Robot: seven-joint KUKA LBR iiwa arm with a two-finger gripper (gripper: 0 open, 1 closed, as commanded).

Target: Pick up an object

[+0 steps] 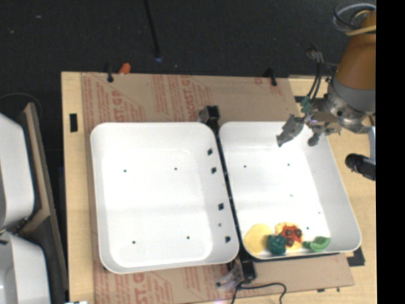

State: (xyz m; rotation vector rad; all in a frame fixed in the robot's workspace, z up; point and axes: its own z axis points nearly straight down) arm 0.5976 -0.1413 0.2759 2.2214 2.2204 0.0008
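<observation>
From where I stand the arm (355, 62) comes in at the upper right of the frame, its orange band bright above the grey wrist, and the gripper (302, 135) hangs over the upper right corner of the right bin (272, 189). The two fingers are spread apart, one pointing down toward the left at the bin's upper edge and the other just right of it, with nothing between them. The things to pick are all crowded into the lower right of the frame, along the near wall of that same bin and well apart from the gripper: a pale yellow object (256, 236) lies flat at the left of the cluster, a teal object (276, 245) sits just beside it and partly on it, a red and orange object (291, 233) rests right behind the teal one, and a small green object (319, 242) lies at the right end, close to the bin's corner. They are small and bunched, so I cannot make out exactly which ones touch. The left bin (158, 195) sits beside the right one, their walls meeting along a line of black clips near the middle of the frame. Both bins rest on a brown cardboard sheet (158, 100) laid over the bench.
</observation>
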